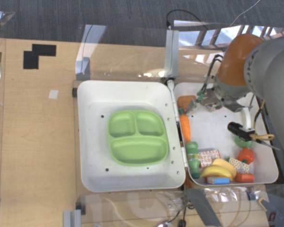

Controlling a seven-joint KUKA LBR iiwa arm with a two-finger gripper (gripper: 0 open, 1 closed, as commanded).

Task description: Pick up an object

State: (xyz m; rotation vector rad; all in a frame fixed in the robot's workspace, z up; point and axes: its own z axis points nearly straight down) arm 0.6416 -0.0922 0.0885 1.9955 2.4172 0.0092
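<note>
My gripper (202, 100) hangs low over the back left part of the right bin (213, 129), under the orange-banded wrist. Just to its left lies a brown rounded object (184, 100), close to the gripper; whether they touch cannot be made out. An orange carrot (184, 128) lies along the bin's left wall below it. Nothing can be seen held.
The front of the right bin holds a banana (219, 168), a small printed box (209, 155), two green pieces (193, 155), a red tomato (246, 155), a red piece (245, 177) and a blue piece (217, 180). The left bin (92, 126) holds a green divided plate (137, 137).
</note>
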